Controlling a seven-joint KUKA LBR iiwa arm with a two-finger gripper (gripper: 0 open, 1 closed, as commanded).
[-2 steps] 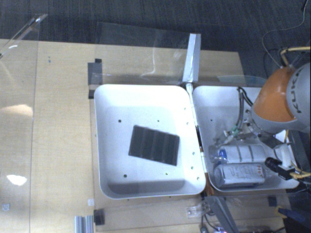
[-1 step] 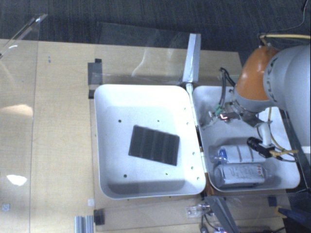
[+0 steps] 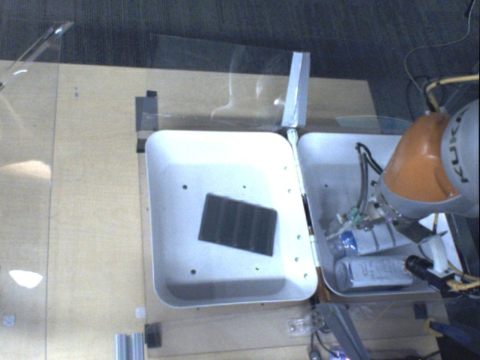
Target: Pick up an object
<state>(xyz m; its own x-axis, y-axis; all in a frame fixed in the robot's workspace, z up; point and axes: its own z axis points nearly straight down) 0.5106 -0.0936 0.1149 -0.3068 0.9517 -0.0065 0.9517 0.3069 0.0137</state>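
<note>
Arm [image 3: 439,163] low over the right bin [image 3: 322,156], its tool hard to read

A dark ribbed slab [image 3: 238,223] lies flat in the left bin [image 3: 161,201], well apart from the gripper [image 3: 364,217]. Below the gripper lies a grey tube-like pack [image 3: 375,272], partly hidden; whether the tool grips anything, I cannot tell.

two white bins [image 3: 161,223]; left holds a black ribbed pad [image 3: 238,224]. arm [image 3: 439,163] grey with orange band. bench [image 3: 82,201] pale wood.
</note>
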